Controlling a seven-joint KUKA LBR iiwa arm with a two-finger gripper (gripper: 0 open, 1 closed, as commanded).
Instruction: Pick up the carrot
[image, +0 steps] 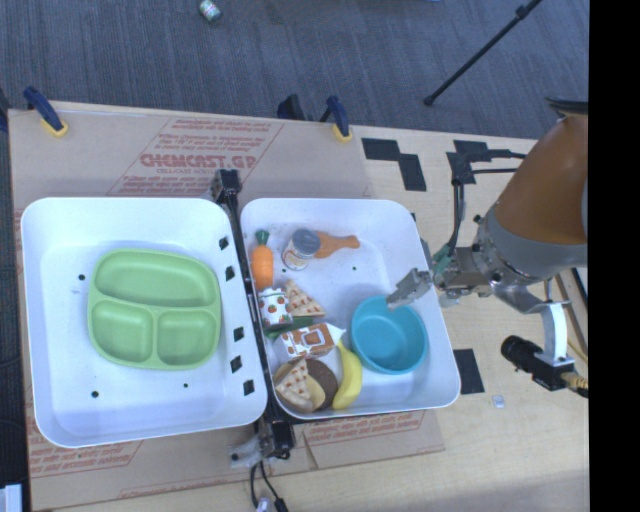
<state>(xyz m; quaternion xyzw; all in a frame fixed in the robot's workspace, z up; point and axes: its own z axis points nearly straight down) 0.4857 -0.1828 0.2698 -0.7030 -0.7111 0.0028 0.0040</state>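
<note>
The carrot (262, 266) is a small orange piece with a green top. It lies upright against the left wall of the right bin (425, 345), toward the back. My gripper (410, 288) hangs over the right side of that bin, just above the back rim of a blue bowl (388, 338). It is well to the right of the carrot, with nothing seen in it. The grey arm with its orange band (545, 190) reaches in from the right.
Near the carrot lie a brown spoon-like toy with a round lid (318, 243), a pizza slice (298, 300), a patterned box (308, 342), a round brown cookie (305, 385) and a banana (349, 376). A green divided plate (155, 305) sits in the left bin (50, 400).
</note>
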